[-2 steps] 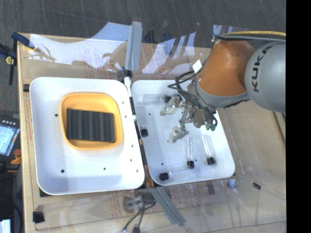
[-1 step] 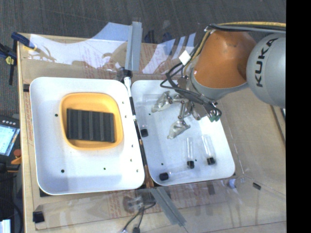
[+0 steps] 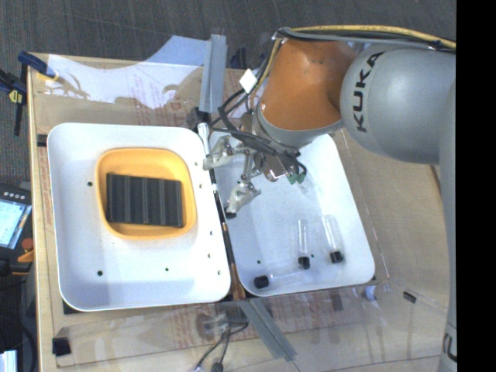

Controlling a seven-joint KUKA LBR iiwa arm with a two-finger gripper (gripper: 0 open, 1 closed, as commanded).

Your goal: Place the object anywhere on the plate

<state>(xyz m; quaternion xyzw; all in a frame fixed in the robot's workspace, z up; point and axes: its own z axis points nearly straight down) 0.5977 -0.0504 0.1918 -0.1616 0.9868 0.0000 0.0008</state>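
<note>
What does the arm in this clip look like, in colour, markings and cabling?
The arm is a rounded grey casing with black KUKA lettering, then an orange band. Yellow and black cables run along its top. The pincer is small, pale metal with loose wires around it.

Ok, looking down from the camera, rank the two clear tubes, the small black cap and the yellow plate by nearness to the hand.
From the hand:
1. Clear tubes, right bin, lower right; too close to call between them.
2. Black cap, right bin's near edge.
3. Yellow plate, left bin; roughly level with the cap.
</note>
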